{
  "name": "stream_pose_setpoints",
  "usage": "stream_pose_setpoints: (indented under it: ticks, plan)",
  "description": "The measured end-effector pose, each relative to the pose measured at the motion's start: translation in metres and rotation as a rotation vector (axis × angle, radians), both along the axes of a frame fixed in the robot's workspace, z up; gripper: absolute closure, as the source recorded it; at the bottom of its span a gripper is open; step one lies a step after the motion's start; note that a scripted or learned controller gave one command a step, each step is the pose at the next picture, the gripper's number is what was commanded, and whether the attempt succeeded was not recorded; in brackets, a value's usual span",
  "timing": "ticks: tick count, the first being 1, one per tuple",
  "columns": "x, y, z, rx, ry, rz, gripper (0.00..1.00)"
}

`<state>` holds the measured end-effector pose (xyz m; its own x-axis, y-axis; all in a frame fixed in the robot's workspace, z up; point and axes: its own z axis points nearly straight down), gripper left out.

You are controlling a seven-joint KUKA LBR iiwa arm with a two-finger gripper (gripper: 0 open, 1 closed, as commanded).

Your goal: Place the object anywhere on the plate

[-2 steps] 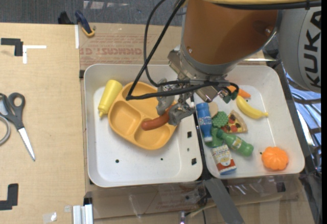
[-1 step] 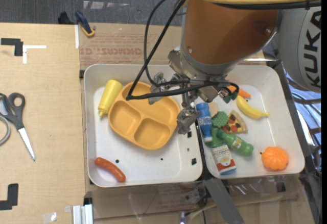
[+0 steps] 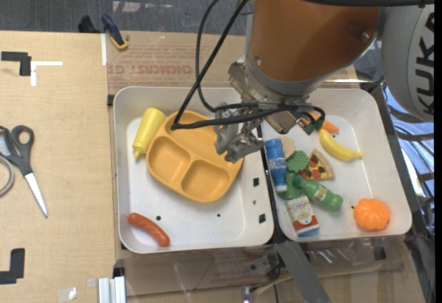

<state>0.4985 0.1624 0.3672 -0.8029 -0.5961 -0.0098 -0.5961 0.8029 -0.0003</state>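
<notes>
The yellow divided plate lies tilted in the left bin, its right edge near the wall between the bins. My gripper hangs over that right edge, below the big orange wrist band, with black cables around it. I make out no object in it. A yellow mustard bottle leans at the plate's left rim. A red sausage lies at the bin's front left corner.
The right bin holds a blue can, a banana, a carrot, a pizza slice, a green bottle, a small carton and an orange fruit. Scissors lie on the bench at left.
</notes>
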Motion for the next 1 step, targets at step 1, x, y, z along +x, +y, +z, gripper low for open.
stream_pose_setpoints:
  ticks: [1]
  plan:
    - [0.0,-0.0002,-0.0001,0.0,0.0,0.0,0.0]
